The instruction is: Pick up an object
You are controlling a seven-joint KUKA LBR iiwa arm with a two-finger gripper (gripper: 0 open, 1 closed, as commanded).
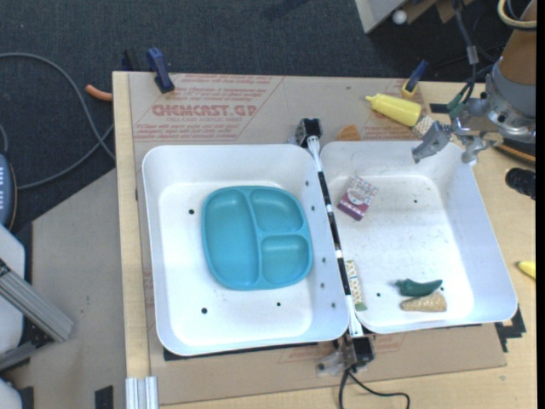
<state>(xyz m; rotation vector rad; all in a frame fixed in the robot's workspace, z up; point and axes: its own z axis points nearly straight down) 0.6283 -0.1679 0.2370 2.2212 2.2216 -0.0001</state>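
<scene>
We see the grey two-finger gripper (450, 141) above the right white bin's (477, 228) far rim, fingers spread, pinching nothing. In that bin lie a small purple-and-white packet (356, 199), a dark green curved piece (421, 287) touching a tan wedge (423, 303). A blue sectioned plastic tray (255, 235) sits in the left white bin (170, 228).

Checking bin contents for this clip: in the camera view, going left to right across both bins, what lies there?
Blue divided plate → small purple-and-white packet → green piece on a tan wedge; the gripper hovers at the right bin's far edge.
</scene>
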